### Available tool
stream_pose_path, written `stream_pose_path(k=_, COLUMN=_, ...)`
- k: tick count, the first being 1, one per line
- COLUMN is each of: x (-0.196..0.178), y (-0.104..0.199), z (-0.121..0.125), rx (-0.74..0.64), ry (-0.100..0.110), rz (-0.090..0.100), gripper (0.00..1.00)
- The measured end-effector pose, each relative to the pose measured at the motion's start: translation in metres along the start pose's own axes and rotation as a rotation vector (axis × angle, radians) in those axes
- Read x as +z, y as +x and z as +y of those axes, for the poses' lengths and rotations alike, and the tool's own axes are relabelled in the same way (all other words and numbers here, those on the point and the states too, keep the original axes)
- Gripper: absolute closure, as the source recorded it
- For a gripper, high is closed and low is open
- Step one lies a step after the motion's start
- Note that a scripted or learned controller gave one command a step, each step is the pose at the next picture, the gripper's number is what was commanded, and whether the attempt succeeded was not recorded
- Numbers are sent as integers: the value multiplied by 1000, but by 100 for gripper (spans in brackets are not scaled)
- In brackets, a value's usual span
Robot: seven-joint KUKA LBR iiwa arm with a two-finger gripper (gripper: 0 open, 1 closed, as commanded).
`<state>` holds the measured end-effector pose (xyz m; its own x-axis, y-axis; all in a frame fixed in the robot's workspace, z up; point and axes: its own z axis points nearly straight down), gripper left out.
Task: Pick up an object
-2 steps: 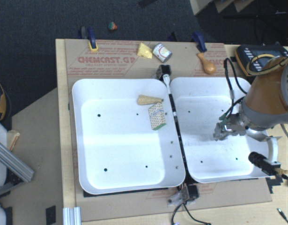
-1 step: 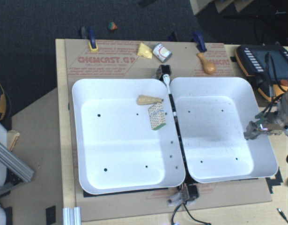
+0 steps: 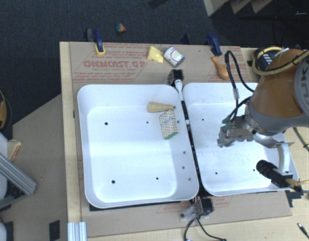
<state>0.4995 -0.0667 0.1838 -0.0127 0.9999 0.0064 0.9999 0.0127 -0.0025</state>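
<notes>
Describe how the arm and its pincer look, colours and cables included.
The arm is a thick rounded body, orange-brown on its upper band and grey below toward the wrist. Black cables loop from the bench edge down along it to the wrist. The pincer is a small, dark grey metal assembly at the arm's end, too blurred to make out its finger detail.

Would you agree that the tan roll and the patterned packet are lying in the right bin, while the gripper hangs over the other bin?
Not quite: the camera view shows the tan roll and the patterned packet lying in the left bin, near its upper right corner. The gripper hangs over the other bin, the right bin.
</notes>
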Motion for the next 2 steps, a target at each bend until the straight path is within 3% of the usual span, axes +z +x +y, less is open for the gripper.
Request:
stream_pose_path(k=1, x=-207, y=-47, z=9, rx=13, ry=-24, rz=-12, gripper=100)
stream_pose_path(k=2, x=-126, y=-23, z=-22, rx=13, ry=6, rz=-4, gripper=100)
